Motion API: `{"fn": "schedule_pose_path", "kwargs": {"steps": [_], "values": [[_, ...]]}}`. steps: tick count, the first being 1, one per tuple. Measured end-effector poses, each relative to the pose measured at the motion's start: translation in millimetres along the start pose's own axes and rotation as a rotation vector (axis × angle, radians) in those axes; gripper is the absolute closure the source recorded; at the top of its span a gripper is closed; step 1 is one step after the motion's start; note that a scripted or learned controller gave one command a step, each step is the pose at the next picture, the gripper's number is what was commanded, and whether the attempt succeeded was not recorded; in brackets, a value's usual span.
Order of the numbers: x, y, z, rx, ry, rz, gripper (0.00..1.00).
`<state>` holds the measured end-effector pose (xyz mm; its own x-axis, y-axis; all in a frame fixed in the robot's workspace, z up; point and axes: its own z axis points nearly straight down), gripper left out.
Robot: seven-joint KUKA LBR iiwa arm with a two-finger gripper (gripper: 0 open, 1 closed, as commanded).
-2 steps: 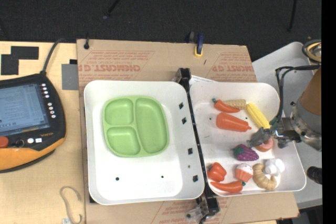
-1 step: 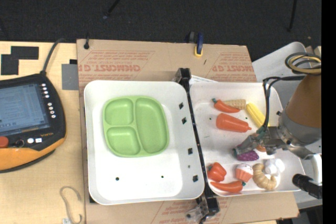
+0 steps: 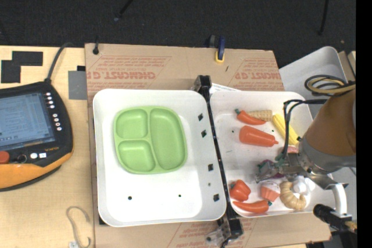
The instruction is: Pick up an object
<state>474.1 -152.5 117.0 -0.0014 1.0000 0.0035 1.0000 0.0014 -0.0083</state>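
The task names no one object, and the candidates all lie in the right bin [image 3: 224,142]. Toward its far side sits a small orange carrot [image 3: 250,117] with a pale corn cob [image 3: 263,115] touching its right end; just nearer lies a bigger orange carrot [image 3: 257,136], and to the right of both a yellow banana-like piece [image 3: 279,125] rests at a slant. At the near edge of the same bin are a red pepper [image 3: 239,189], a long red chili [image 3: 251,206] beneath it, a small red-and-white piece [image 3: 269,192], and a tan pretzel-shaped pastry [image 3: 293,196] beside it.

The pincer [image 3: 268,169] is low over the middle of the right bin, between the bigger carrot and the near cluster, its dark metal parts pointing left. The view here is cluttered and small, so I cannot tell whether it is spread or closed, and nothing can be seen clearly gripped in it. The arm [image 3: 331,133] comes in from the right, its orange band broad above the wrist, with black cables looping over it.

The left bin [image 3: 104,183] holds a green three-compartment plate [image 3: 150,140], lying flat. Both bins rest on a sheet of cardboard [image 3: 174,69] on the desk [image 3: 35,206]. At the left of the desk lies a control pendant [image 3: 29,133] with a lit screen and orange underside.
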Motion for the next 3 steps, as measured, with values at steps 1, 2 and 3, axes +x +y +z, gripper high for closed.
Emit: {"fn": "schedule_pose_path", "kwargs": {"steps": [1,2,3], "values": [[3,1,30,-0.007,-0.002,-0.001,0.0],[0,1,18,-0.007,-0.002,0.007,1.0],[-7,0,-43,-0.01,-0.004,0.002,1.0]]}}
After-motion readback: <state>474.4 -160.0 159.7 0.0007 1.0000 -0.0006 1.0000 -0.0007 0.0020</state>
